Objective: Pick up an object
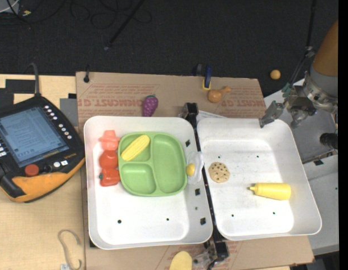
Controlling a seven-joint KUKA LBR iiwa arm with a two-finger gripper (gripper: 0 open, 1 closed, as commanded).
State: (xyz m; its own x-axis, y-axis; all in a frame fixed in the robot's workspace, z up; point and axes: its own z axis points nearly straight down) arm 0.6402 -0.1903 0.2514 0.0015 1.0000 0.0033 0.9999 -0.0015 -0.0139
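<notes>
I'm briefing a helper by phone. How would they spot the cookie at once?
Look in the right-hand shallow white bin. Near its left wall lies a small round tan cookie with dark specks. Its one neighbour in that bin, a yellow plastic squeeze bottle, is long and bright; the cookie is flat, round and speckled.

1. The desk (33, 229) is light wood with a sheet of brown cardboard (174, 94) laid on it.
2. Two white bins sit on the cardboard: the left bin (140, 229) and, touching its right side, the right bin (263, 218).
3. Left of the left bin lies a teach pendant (33, 145).
4. Behind the left bin, on the cardboard, lie a purple toy (150, 104) and an orange toy (217, 94).
5. In front of the left bin rests a yellow object (181, 260).
</notes>
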